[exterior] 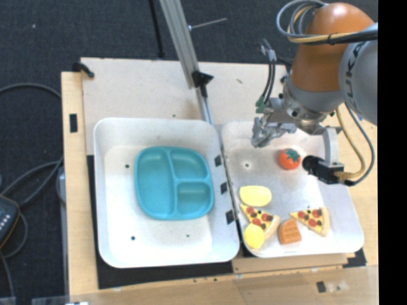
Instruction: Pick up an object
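A toy tomato (289,159) is seen in the right bin (340,202), just right of the gripper (261,136), whose jaw state cannot be told. Pizza slices (259,218) are laid along the bin's lower edge. A blue tray (173,183) is held in the left bin (114,196), on a pale bench (127,88) over dark carpet (38,30).

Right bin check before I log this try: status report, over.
Gripper over right bin's far left corner, holding nothing visible. Tomato nearest, apart from it. Pizza slices, other toys at near edge. Nothing blocking.
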